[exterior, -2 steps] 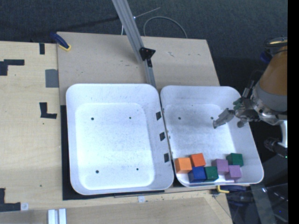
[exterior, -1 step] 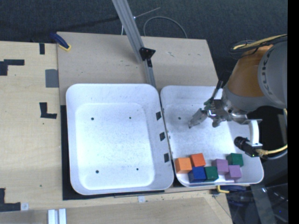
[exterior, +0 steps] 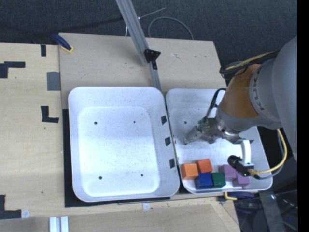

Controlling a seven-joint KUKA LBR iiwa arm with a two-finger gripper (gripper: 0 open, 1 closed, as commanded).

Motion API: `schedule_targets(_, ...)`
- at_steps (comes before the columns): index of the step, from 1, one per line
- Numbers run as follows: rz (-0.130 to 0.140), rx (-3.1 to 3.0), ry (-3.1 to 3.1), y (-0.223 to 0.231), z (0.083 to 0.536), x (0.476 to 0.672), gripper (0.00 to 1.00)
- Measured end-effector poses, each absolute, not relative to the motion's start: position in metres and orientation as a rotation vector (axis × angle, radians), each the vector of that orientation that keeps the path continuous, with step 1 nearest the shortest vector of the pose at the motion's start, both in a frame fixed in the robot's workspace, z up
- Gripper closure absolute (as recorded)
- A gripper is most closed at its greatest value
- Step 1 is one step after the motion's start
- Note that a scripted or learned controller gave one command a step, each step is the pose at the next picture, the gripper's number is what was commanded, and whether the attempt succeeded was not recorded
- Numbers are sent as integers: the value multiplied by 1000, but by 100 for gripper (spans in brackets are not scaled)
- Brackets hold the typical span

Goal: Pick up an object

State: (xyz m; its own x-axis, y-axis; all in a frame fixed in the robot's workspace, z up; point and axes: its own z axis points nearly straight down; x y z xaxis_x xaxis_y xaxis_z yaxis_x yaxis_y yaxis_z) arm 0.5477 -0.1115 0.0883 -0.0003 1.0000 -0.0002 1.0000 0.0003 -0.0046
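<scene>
The gripper [exterior: 192, 136] sits low over the middle of the right bin [exterior: 181, 100]; its finger state cannot be determined, and no object is visible in it. The blocks lie at its 5 o'clock along the near wall: orange blocks [exterior: 197, 168], blue block [exterior: 204, 180], green block [exterior: 218, 179], purple blocks [exterior: 234, 173].

A light wooden bench [exterior: 120, 66] with a black mat [exterior: 66, 158] on top. Two shallow white bins side by side on the mat: a big left bin [exterior: 116, 96] and a smaller right bin [exterior: 186, 98] (edges touching). A grey metal bar [exterior: 137, 30] slanting across the back. A blue and yellow thing [exterior: 63, 42] near the far left corner. Grey and black tape marks [exterior: 53, 80] along the left side.
</scene>
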Motion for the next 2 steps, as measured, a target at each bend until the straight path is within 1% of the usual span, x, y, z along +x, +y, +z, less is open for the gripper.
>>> schedule_targets(1,-7,-2225,-2228,-113,315,526,0)
schedule_targets(2,2,-2221,-2223,-113,310,525,0)
